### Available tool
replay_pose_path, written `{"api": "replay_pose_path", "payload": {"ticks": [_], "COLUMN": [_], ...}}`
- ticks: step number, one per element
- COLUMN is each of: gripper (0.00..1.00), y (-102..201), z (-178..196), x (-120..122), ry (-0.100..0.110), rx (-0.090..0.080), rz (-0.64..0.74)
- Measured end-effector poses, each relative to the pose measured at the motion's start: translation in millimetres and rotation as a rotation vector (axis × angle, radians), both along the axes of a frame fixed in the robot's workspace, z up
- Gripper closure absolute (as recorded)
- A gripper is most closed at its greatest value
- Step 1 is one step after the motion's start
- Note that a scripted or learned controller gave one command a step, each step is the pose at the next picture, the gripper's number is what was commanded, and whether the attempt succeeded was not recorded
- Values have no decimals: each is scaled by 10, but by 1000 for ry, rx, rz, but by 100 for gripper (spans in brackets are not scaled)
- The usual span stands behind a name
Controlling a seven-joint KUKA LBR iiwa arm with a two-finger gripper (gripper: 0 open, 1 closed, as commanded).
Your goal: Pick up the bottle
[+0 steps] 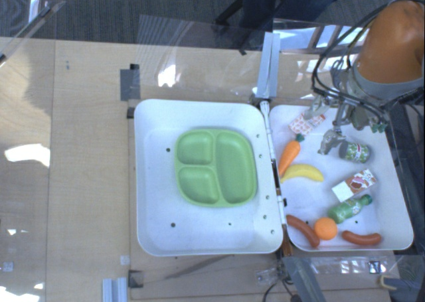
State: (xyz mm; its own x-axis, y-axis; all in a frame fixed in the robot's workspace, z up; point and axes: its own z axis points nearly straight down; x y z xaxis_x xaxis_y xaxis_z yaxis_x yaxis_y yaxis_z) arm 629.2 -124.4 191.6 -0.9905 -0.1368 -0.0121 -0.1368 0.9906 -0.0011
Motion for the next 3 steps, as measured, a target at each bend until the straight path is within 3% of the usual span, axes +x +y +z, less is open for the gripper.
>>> {"api": "replay_pose_path", "payload": {"ticks": [1,2,3], "gripper": [0,0,0], "y": [35,255,354], "z": [-773,-1013,-1003], "x": [-426,-1107,-1177], "ry": [-26,-9,-16], "rx": [-7,-8,-17], "rz": [60,271,457]}}
